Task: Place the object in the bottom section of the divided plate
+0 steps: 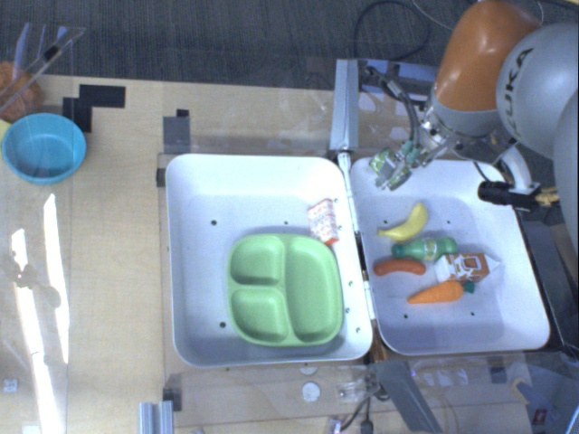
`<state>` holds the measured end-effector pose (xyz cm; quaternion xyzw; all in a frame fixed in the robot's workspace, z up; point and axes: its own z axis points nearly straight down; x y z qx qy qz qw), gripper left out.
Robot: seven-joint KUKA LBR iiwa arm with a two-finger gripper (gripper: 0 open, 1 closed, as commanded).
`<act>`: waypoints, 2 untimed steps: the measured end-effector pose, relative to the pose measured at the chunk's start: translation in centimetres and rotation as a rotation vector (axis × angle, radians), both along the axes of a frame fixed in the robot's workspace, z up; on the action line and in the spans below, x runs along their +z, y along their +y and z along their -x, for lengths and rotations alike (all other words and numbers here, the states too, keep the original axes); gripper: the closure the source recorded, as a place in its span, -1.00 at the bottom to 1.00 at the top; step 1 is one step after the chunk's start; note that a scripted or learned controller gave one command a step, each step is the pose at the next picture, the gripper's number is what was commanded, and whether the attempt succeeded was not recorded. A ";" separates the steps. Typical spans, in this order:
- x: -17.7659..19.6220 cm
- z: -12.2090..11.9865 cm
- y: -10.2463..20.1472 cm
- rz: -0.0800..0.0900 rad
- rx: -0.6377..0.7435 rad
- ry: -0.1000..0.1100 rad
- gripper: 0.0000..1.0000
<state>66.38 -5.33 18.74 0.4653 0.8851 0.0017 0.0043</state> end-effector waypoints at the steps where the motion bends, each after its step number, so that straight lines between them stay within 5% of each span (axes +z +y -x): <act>1: 0.0 -0.6 9.2 -0.002 0.081 0.000 1.00; 2: -0.1 3.8 14.3 0.000 0.367 0.002 1.00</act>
